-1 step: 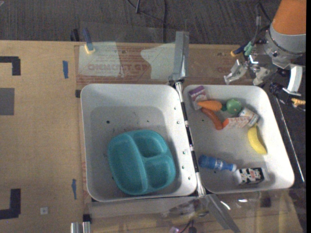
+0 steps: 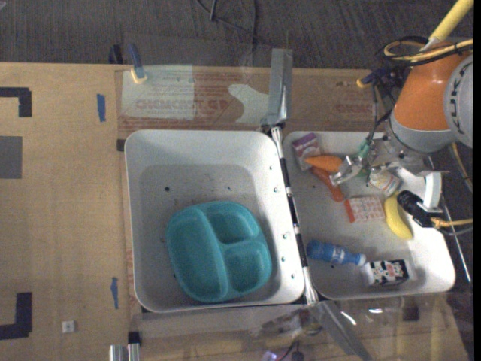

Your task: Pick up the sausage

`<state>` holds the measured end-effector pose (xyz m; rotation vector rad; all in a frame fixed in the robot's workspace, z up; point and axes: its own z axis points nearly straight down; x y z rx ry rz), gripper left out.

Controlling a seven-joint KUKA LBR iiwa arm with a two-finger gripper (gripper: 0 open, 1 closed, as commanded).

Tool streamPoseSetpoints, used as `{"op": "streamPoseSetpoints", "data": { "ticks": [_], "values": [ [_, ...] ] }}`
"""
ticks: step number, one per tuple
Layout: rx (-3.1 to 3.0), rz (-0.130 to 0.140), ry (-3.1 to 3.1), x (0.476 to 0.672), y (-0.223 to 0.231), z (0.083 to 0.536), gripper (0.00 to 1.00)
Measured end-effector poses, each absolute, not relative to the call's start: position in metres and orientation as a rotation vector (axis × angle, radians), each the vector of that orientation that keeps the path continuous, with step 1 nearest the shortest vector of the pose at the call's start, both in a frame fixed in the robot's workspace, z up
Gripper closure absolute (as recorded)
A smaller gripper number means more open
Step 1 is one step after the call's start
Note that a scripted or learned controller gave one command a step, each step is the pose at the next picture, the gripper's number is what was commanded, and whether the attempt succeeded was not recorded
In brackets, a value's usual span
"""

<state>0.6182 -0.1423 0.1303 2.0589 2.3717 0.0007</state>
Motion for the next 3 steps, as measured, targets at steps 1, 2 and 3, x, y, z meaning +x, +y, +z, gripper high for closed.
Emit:
{"op": "streamPoseSetpoints", "data": {
  "ticks": [1, 2, 3],
  "values": [
    [1.952, 0.004, 2.456, 0.632, -0.098, 0.088, 0.0],
    [1.955, 0.006, 2.445, 0.634, -0.102, 0.1, 1.0],
    [1.971, 0.005, 2.44, 0.628, -0.042, 0.241, 1.0]
  ]
}}
